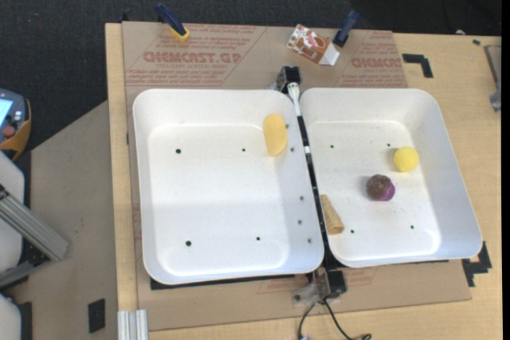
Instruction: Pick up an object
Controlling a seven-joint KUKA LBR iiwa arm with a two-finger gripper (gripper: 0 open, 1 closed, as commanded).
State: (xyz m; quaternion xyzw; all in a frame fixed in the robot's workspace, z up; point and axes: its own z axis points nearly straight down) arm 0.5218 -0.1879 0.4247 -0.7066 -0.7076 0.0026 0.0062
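A pale yellow oblong object (275,134) lies in the left bin (159,195), near its right wall. In the right bin (454,195) a small yellow ball (406,159) rests toward the right side, with a dark purple round object (380,188) just below and left of it. A tan cone-shaped piece (331,214) lies against the right bin's left wall, close to the seam between the bins.
The bins sit on a brown cardboard sheet (199,52) held by two blue clamps (173,21) at the back. A small red and white packet (312,44) lies on the cardboard behind the bins. A cable runs out at the front edge (323,306).
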